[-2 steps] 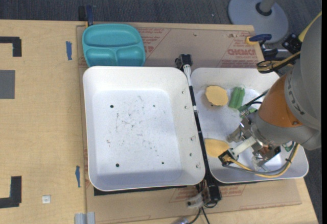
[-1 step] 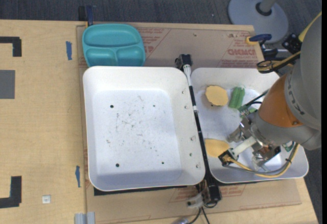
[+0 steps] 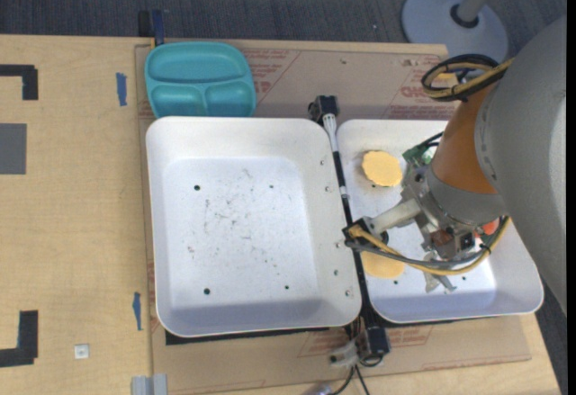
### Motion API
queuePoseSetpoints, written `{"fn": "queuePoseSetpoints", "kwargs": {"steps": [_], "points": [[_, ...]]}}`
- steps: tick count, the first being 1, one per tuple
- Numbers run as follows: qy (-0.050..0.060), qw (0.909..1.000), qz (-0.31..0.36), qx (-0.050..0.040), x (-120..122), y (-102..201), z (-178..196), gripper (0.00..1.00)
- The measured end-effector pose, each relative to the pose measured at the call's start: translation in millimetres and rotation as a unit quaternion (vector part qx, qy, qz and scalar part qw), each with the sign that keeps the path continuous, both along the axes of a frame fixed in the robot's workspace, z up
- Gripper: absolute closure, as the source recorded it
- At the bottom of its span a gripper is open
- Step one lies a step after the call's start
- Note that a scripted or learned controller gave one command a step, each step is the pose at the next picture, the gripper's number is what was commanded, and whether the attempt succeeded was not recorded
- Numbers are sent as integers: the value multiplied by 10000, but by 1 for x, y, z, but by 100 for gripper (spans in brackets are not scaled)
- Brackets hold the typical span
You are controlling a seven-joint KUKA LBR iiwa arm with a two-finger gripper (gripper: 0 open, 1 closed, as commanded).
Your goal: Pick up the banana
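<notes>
The grey arm (image 3: 504, 159) is reaching down into the right bin (image 3: 517, 299), its gripper (image 3: 441, 245) working low near the bin floor; whether it is open or clamped cannot be told. A yellow piece, possibly the banana (image 3: 387, 267), is lying just beside it, apparently not lifted. A yellow disc (image 3: 382, 169) is sitting apart.

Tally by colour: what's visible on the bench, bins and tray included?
White bins: 2, left bin and right bin
Teal divided tray: 1
Yellow items in the right bin: 2, one round, one partly hidden under the arm
Total: 5
Small green and orange bits beside the arm are too hidden to count.
</notes>
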State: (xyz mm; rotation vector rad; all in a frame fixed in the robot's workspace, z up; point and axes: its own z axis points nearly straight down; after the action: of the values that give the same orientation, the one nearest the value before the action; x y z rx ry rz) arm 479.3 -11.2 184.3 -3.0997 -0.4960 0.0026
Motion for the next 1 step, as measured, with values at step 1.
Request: {"fn": "queuePoseSetpoints", "kwargs": {"steps": [1], "points": [[-13,9681,2505,-9,0,-70,103,0]]}}
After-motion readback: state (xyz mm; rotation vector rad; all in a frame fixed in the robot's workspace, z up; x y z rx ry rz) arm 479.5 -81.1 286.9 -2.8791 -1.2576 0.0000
